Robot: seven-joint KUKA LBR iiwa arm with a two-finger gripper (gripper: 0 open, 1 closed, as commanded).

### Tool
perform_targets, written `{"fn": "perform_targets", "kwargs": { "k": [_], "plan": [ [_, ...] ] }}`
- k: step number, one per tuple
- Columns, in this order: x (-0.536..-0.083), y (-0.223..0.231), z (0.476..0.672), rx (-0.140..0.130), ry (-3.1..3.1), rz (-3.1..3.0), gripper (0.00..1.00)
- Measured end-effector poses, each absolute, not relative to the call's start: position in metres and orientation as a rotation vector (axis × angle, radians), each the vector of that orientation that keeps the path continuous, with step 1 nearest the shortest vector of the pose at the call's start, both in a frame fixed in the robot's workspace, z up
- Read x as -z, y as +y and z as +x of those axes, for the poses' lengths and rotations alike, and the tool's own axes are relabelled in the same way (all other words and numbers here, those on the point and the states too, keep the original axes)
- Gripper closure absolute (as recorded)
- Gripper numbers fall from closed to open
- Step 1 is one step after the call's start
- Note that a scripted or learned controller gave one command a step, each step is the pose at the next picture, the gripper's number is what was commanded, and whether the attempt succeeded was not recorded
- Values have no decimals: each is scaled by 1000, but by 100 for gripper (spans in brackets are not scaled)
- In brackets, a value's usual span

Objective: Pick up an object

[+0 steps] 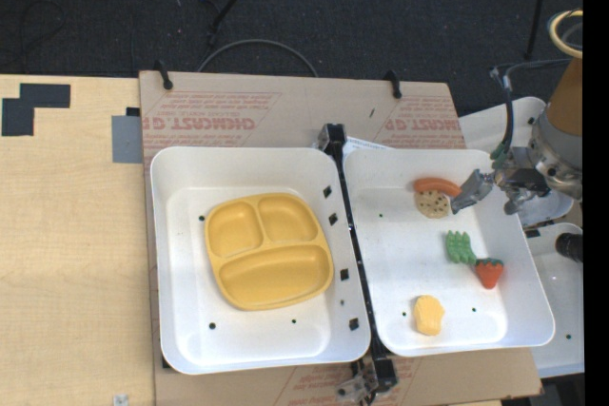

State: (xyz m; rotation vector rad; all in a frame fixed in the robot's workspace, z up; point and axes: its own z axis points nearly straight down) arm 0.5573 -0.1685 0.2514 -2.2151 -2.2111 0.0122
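The right bin [400,242] holds several small items. A round speckled cookie [433,203] lies near its far side, touching an orange-red sausage [436,185]. A green ridged piece [461,247] and a red strawberry-like toy [489,273] sit by the right wall, and a yellow lump [428,315] rests near the front. My gripper [495,193] hovers over the bin's far right corner, just right of the cookie. Its fingers [469,192] are spread open with nothing between them.
The left bin [181,204] contains a yellow divided tray [269,250]. A black divider [344,233] runs between the two bins. Cardboard lies under the bins, and a wooden bench surface [67,252] extends to the left.
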Motion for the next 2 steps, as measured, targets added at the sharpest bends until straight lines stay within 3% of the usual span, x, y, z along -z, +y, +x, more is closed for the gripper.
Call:
{"fn": "perform_targets", "kwargs": {
  "k": [1,2],
  "plan": [
    [-257,-168,559,-3,-2220,-2219,0],
    [-209,-177,557,-7,-2216,-2218,0]
  ]
}}
